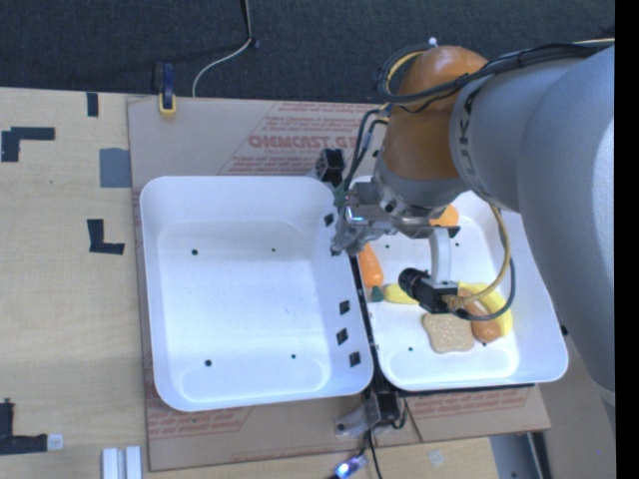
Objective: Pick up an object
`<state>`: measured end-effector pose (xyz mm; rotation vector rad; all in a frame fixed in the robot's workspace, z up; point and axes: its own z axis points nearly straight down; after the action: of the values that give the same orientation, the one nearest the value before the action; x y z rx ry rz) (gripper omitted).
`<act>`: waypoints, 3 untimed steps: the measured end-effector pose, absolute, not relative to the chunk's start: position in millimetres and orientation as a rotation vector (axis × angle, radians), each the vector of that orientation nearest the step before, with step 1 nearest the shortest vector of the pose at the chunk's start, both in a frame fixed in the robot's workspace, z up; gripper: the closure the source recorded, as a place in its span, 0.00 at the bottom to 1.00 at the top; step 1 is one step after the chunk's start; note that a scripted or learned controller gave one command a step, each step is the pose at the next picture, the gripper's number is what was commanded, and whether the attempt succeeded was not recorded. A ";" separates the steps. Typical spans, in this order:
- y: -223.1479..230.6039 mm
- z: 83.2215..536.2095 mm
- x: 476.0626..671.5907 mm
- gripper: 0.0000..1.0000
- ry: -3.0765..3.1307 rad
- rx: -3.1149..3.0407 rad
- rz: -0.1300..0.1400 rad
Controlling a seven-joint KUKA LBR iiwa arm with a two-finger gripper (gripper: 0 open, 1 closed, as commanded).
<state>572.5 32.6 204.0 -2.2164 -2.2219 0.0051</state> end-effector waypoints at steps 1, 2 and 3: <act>33.0 213.3 572.5 1.00 -2.222 -2.214 0.006; 6.9 338.2 526.8 1.00 -2.225 -2.226 -0.009; 52.7 314.3 565.2 1.00 -2.226 -2.216 0.002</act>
<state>565.2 52.7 314.3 -2.2157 -2.2265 0.0021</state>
